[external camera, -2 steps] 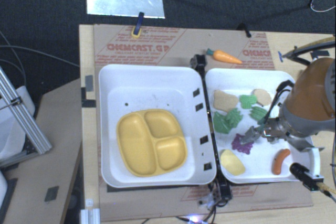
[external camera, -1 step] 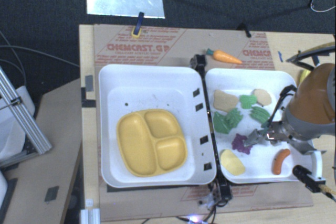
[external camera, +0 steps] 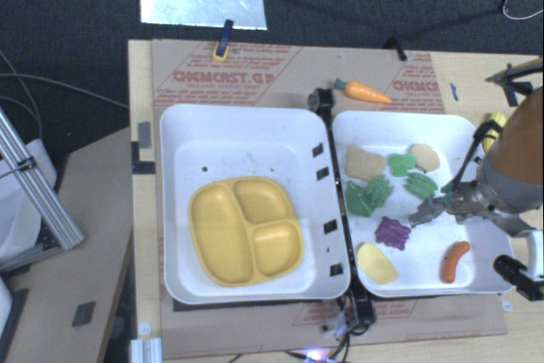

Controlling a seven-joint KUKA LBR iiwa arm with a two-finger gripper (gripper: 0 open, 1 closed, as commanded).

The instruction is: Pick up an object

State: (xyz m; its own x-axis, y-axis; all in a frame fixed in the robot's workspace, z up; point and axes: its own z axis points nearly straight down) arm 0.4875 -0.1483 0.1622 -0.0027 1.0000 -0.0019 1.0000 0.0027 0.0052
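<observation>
The right bin (external camera: 459,127) holds several toy foods: a tan bread slice (external camera: 365,163), a pale bun (external camera: 425,155), green leafy pieces (external camera: 367,195) (external camera: 421,183) (external camera: 401,163), purple grapes (external camera: 392,231), a yellow piece (external camera: 376,263) and an orange-red sausage (external camera: 455,261). My gripper (external camera: 427,212) reaches in from the right and hovers low over the bin's middle. It sits just right of the grapes and below the green piece. Nothing is visibly held in it.
The left bin (external camera: 246,127) carries a yellow divided plate (external camera: 245,228). A toy carrot (external camera: 364,91) lies on the cardboard behind the bins. The arm's body (external camera: 514,161) covers the right bin's right edge.
</observation>
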